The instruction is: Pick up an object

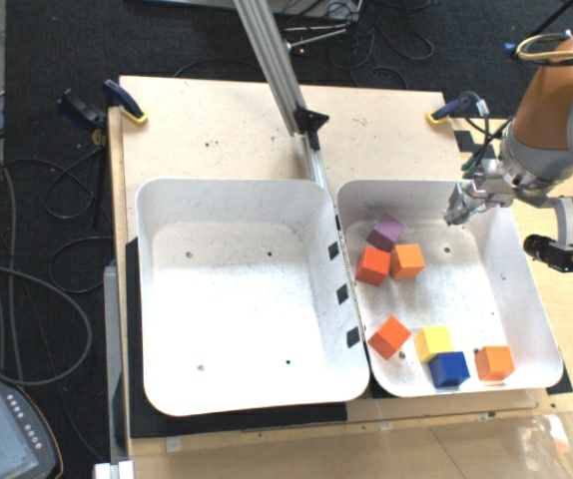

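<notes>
The desk (pixel 217 133) is a pale speckled board on dark carpet, with a blue-and-yellow clamp (pixel 122 103) on its far left corner and another clamp (pixel 456 108) on its far right. A slanted aluminium rail (pixel 272 53) runs down from the top of the view to the seam between the bins. The left bin (pixel 167 223) is a shallow white tray. The right bin (pixel 526 297) holds all the blocks.

The arm (pixel 556 108), with its orange band, reaches in from the right over the far corner of the right bin. Its pincer (pixel 459 211) hangs above the bin's far part, to the right of the upper blocks and apart from them; nothing is seen between its tips, and I cannot tell whether they are apart or together.

Three blocks cluster near the bin's far left: a purple block (pixel 386 232), an orange-red block (pixel 372 265) just below it, and an orange block (pixel 407 260) touching that one. Along the near edge lie a tilted orange-red cube (pixel 389 336), a yellow block (pixel 431 341), a blue block (pixel 449 369) touching it, and an orange cube (pixel 494 363) at the right.

A grey handheld screen (pixel 7 435) lies on the floor at lower left.
</notes>
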Available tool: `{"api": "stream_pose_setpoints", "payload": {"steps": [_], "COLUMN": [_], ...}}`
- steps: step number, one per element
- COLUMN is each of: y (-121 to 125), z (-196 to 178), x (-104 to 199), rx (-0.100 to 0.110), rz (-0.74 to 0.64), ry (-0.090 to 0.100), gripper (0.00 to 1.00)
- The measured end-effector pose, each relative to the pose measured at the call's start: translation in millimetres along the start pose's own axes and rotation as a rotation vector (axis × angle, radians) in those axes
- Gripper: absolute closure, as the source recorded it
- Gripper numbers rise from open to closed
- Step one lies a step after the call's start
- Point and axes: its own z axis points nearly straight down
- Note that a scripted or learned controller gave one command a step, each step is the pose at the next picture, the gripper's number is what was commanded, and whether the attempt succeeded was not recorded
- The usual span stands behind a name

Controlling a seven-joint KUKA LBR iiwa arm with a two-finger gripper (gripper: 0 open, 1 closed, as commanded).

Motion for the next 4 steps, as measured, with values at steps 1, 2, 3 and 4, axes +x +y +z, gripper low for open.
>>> {"api": "stream_pose_setpoints", "payload": {"steps": [1, 2, 3, 4], "y": [1, 3, -14, -28], "z": [-44, -90, -82, -72], "x": [-1, -7, 35, 86], "rx": [-0.001, -0.001, 0.008, 0.008], "rz": [-0.003, -0.002, -0.007, -0.009], "ry": [0.000, -0.001, 0.003, 0.004], "gripper": [1.00, 1.00, 1.00, 1.00]}}
